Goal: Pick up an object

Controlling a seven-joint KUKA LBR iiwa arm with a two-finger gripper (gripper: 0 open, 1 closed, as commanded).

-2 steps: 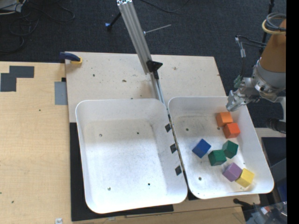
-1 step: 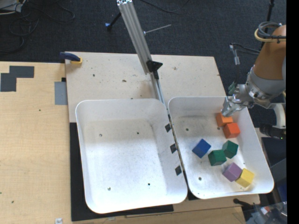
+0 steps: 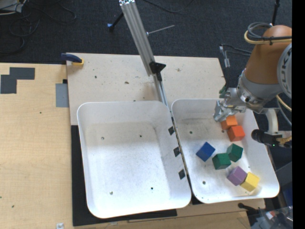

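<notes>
Cubes (seven) in rt bin; gripper beside orange cube, grip state unclear.

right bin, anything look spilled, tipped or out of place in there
Nothing stands out. All the blocks lie inside the right bin: two orange blocks under the gripper, then a blue block, two green blocks, a purple block and a yellow block.
</notes>
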